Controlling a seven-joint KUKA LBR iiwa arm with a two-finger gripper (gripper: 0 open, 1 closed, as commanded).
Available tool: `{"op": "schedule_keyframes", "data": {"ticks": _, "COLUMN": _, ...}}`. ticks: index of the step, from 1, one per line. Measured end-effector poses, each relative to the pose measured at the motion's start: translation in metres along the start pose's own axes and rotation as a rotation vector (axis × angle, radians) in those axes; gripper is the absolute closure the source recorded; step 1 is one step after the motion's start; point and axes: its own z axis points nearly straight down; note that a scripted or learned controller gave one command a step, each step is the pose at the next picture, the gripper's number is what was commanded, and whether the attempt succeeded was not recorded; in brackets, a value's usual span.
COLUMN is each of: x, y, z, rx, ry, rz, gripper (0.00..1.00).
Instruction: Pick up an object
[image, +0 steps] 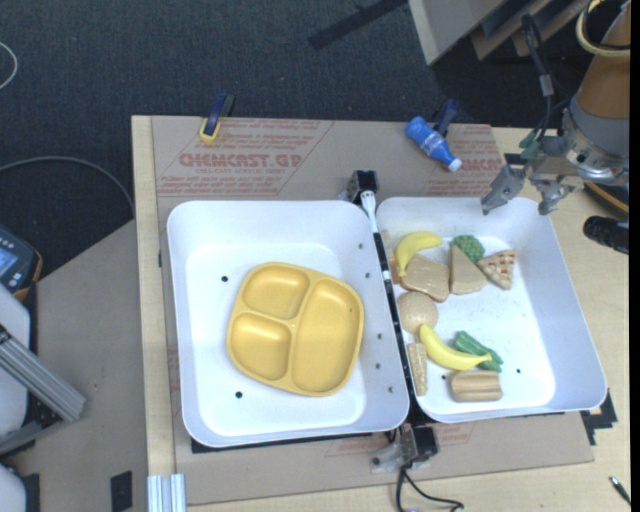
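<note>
table: brown board, clamps at the far edge, near corners cut off
left bin: holds a yellow tray
right bin: toy food bunched toward its left side, some pieces overlap so shapes get murky
arm: mostly out of frame
tool: fingers spread, nothing between them, over the right bin's far rim

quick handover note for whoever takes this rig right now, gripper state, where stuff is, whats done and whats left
Gripper: open, holding nothing, hovering over the far edge of the right bin.
Right bin: toy food in a cluster, including two bananas, bread slices, a pizza wedge and a hot dog.
Left bin: a yellow divided tray.
Done: nothing picked yet.
Left: descend on one item, close, lift.
</note>
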Motion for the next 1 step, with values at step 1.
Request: {"op": "schedule_keyframes", "data": {"ticks": 1, "x": 0.0002, "y": 0.0027, "z": -0.0086, "rx": -0.014, "ry": -0.003, "rz": -0.002, "gripper": 0.0}}
